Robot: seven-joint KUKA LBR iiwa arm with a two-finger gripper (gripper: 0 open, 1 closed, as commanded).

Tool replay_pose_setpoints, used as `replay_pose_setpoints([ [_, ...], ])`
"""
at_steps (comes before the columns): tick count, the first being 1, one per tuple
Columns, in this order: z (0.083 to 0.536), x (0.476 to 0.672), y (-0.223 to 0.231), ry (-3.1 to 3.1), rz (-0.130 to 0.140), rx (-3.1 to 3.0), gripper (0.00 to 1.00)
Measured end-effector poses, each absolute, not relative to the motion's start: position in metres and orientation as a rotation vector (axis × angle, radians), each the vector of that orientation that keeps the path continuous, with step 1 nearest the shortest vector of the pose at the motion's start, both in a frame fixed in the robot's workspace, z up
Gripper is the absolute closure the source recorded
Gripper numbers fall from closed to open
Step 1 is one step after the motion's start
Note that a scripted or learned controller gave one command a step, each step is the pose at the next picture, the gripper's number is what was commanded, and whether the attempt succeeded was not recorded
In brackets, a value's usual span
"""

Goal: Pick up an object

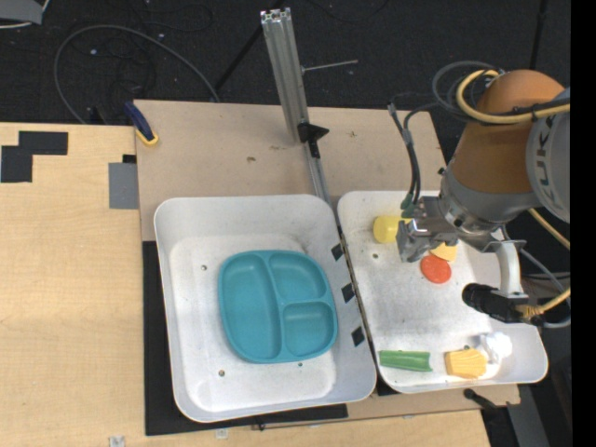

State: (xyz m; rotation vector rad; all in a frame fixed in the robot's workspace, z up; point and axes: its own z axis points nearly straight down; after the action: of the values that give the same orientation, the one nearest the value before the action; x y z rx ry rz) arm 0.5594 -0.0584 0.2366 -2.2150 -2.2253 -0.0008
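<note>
1. In the camera view, two shallow white bins stand side by side on the bench (pixel 223 147). The left bin (pixel 186 343) holds a teal plate (pixel 277 304) with three compartments, lying flat near the middle of the bin.
2. The right bin (pixel 396 319) holds several small things. A yellow object (pixel 386 228) lies near its upper left part. An orange-red round object (pixel 436 268) lies near the middle. A green object (pixel 405 360) lies flat near the lower edge, and a yellow and white object (pixel 470 362) is just beside it, to the right.
3. The arm (pixel 507 147) reaches in from the right, with its orange band above the wrist. The gripper (pixel 417 240) is low over the upper part of the right bin, between the yellow object and the orange-red round object, and close to both.
4. I cannot tell from this view how the gripper is set, and I do not see any object clearly held in it.
5. A metal post (pixel 284 73) stands upright behind the bins, and dark cables (pixel 93 49) lie on the floor beyond the bench.
</note>
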Motion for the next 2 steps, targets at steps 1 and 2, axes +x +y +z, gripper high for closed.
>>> replay_pose_setpoints([
  [1, 0.244, 0.578, -0.008, -2.225, 0.000, -2.215, 1.00],
  [2, 0.241, 0.600, 0.048, -2.225, 0.002, -2.216, 1.00],
])
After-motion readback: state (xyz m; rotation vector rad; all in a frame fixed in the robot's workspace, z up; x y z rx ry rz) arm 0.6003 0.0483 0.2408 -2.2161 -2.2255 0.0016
